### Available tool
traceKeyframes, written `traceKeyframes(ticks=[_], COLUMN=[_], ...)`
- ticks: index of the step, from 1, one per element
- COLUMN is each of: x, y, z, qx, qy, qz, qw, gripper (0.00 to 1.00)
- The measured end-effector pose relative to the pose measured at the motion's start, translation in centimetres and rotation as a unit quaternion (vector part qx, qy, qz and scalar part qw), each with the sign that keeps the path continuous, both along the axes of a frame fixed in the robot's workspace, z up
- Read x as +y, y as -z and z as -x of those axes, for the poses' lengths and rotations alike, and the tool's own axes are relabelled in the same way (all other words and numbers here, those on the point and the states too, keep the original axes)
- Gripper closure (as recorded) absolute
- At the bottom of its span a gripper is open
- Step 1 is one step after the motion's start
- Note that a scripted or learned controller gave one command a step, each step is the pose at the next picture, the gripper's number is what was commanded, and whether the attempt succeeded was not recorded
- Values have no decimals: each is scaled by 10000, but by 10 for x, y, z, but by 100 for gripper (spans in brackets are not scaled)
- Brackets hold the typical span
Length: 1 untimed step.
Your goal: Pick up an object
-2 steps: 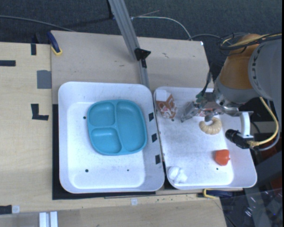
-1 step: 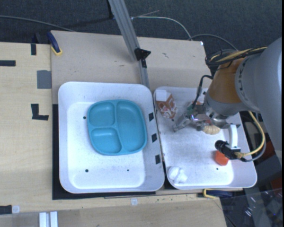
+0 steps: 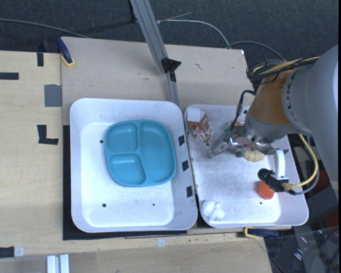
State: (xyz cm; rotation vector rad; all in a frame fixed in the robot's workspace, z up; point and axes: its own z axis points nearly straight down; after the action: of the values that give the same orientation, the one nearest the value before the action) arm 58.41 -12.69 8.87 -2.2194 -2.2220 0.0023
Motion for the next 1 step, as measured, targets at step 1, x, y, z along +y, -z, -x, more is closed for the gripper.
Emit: traceKeyframes(ticks=[1], x=[1], y=[-10], z=[0], qx=[4], qy=[-5], qz=[-4], qw=[10000], gripper=[100])
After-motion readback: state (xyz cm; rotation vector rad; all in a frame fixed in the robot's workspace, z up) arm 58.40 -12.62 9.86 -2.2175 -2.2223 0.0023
